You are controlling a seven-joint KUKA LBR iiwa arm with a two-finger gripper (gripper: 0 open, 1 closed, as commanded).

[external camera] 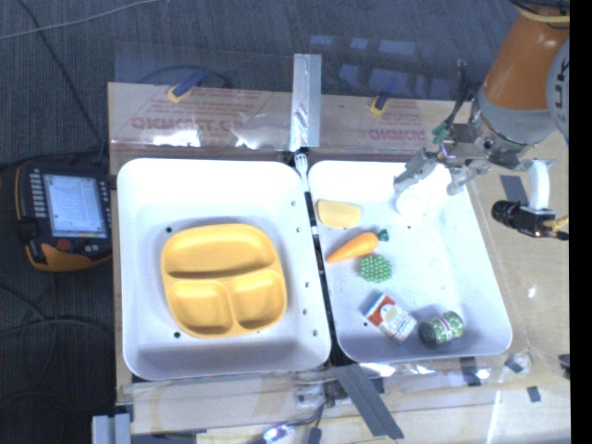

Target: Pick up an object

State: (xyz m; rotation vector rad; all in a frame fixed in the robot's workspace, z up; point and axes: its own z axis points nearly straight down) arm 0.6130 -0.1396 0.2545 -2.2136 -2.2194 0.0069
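The right bin (pixel 481 248) holds several small items. A pale yellow piece (pixel 338 213) lies by the bin's left wall, with an orange carrot (pixel 353 246) and a green knobbly ball (pixel 375 267) just below it. Near the front lie a red and white carton (pixel 390 319) and a green can (pixel 442 328). My gripper (pixel 431 179) hangs over the far right part of this bin, above bare white floor. Its fingers are spread and nothing sits between them. It is well apart from all the items.
In the left bin (pixel 139 192) rests a yellow divided plate (pixel 222 277). A metal divider (pixel 306 100) stands behind the seam between the bins. On the floor at the far left sits a teach pendant (pixel 60 213). The arm's orange band (pixel 523 54) is at the upper right.
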